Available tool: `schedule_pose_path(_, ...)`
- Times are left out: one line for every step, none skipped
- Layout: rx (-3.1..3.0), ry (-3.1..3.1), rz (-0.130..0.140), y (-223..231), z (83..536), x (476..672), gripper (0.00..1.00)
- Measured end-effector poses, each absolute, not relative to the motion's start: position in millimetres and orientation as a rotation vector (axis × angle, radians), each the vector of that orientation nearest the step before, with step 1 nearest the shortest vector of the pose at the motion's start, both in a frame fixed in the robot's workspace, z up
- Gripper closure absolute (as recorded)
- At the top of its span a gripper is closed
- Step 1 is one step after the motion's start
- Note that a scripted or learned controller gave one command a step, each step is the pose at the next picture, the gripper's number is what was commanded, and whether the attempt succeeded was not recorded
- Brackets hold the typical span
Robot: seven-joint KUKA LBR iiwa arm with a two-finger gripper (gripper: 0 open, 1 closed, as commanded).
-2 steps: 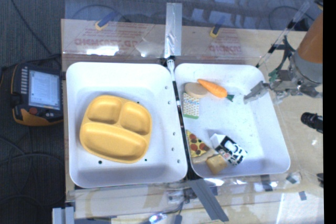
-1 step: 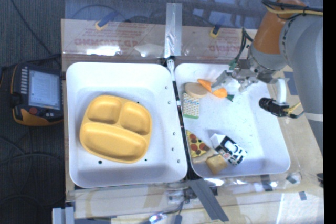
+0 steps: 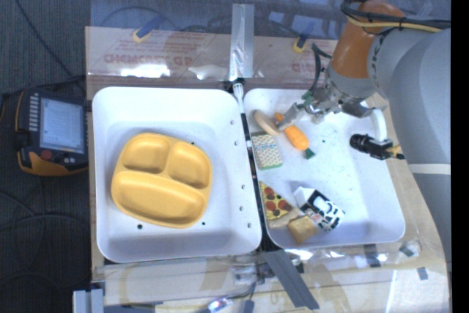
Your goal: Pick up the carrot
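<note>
My gripper (image 3: 299, 112) sits right at 12 o'clock of the carrot (image 3: 295, 137); can't tell if jaws are apart or together. Tan wooden piece (image 3: 264, 121) lies close at 9 o'clock.

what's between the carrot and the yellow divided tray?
Camera view: the bins' adjoining rims and a small patterned card, lying flat just left of the carrot.

Arm (image 3: 419, 95) runs off the right edge — gripper (image 3: 293, 113) blurred, small.
</note>
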State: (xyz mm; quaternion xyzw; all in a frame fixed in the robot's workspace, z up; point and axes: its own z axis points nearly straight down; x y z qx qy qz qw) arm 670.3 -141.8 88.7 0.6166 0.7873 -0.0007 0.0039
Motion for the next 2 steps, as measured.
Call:
schedule_pose_path(1.929, 2.469, -0.004, -140.8, 98.6, 671.0, 1.0)
schedule_pose_path(1.898, 2.503, 0.0, -58.2, 197.3, 669.1, 1.0)
